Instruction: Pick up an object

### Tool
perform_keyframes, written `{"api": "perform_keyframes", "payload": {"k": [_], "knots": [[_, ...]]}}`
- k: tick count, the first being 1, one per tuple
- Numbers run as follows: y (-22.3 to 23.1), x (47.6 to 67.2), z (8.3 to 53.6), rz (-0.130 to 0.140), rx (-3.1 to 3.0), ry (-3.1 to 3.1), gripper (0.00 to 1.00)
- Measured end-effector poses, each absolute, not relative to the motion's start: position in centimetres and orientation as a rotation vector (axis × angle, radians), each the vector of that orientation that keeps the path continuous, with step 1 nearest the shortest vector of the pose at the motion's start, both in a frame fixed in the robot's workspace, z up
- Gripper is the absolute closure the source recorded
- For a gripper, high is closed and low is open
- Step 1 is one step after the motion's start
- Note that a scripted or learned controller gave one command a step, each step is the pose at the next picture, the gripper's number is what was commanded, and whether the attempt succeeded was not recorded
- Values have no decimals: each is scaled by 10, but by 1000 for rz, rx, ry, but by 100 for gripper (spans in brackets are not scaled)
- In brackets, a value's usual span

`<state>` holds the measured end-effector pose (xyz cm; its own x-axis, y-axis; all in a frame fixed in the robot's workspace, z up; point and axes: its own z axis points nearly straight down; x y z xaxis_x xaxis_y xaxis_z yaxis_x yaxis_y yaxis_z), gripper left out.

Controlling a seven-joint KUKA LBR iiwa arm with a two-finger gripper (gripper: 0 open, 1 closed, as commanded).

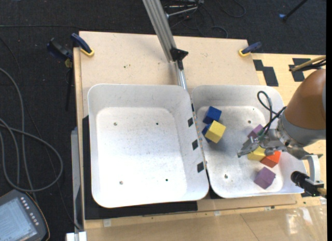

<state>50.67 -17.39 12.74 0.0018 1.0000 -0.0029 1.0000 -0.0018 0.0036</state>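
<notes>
While the claw [250,149] hangs low in the right bin [228,183], its grip cannot be told.
Purple cube [264,177] lies nearest, below it; yellow block [258,155] and orange block [272,158] touch beside it; yellow cube [215,131] and blue cube [211,115] sit well left.

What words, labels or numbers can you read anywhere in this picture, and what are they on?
No text is readable.
Handheld screen at the lower left: display too blurred to read.
Black squares on the board beside the right bin: a pattern, not letters.
Black marks on the bins' shared rim: no characters legible.
</notes>
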Motion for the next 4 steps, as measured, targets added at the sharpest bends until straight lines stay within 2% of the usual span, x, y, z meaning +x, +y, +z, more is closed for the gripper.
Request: {"api": "perform_keyframes", "payload": {"k": [1, 2, 3, 4], "knots": [[-174, 508, 140, 4, 2216, 2215, 100], [-175, 501, 198, 4, 2215, 2219, 100], [-175, 502, 211, 2, 2216, 2221, 100], [-126, 509, 223, 4, 2211, 2229, 100]]}}
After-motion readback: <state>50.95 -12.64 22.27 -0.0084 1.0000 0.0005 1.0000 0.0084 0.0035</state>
